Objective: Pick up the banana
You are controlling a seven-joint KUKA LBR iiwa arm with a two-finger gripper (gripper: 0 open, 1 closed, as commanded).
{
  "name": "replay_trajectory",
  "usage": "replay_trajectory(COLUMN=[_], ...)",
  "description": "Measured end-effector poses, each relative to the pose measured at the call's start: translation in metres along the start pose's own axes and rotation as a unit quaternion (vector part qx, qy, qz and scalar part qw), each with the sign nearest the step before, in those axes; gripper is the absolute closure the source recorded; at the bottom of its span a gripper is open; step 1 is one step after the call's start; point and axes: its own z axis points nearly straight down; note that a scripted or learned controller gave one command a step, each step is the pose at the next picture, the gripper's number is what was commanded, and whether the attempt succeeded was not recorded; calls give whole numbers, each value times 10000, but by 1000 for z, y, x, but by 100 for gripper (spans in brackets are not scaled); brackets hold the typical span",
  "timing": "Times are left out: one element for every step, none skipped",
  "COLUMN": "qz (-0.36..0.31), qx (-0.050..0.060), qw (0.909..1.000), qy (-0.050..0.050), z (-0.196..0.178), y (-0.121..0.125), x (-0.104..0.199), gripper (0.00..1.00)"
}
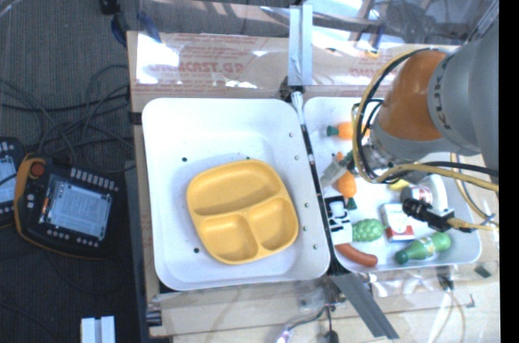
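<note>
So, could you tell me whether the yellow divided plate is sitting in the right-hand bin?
No, the yellow plate lies in the left bin.

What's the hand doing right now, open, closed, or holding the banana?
Hand: cannot be told; the arm's grey and orange wrist hangs over the right bin and covers it. No banana seen in its grasp.

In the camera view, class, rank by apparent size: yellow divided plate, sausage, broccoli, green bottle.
Largest to smallest as they look:
1. Yellow divided plate, by far.
2. Green bottle.
3. Sausage and broccoli: too alike to rank; the sausage is longer, the broccoli rounder.
</note>
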Motion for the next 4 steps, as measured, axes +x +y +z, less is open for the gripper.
replay_trajectory(qz=[-9, -132, -108, -88], qx=[32, -68, -31, 19], qw=[10000, 9999, 9999, 9999], qy=[75, 6, 34, 99], z=[1, 0, 0, 1], y=[2, -7, -20, -15], x=[-5, -1, 2, -3], gripper=[0, 0, 0, 0])
